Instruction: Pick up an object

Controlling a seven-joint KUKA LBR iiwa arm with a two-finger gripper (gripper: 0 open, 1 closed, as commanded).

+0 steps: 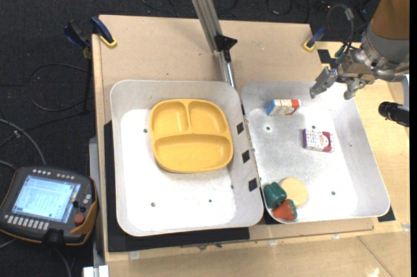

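Where the right bin meets the viewer's edge, a green piece, a red piece and a pale disc lie touching in the near-left corner — a cluster in which a descent on one risks nudging the others or catching the bin wall. Farther in, a small purple-and-white packet lies flat and alone; being thin, it may slip from a pinch that closes too high. Beyond it, a small white carton with red and blue ends rests near the far-left part of that bin. At the far edge, the jaws hang spread apart and hold nothing — beside the carton rather than over it, so a straight drop would likely close on bare floor. In the left bin sits a yellow divided plate, too broad for this opening.
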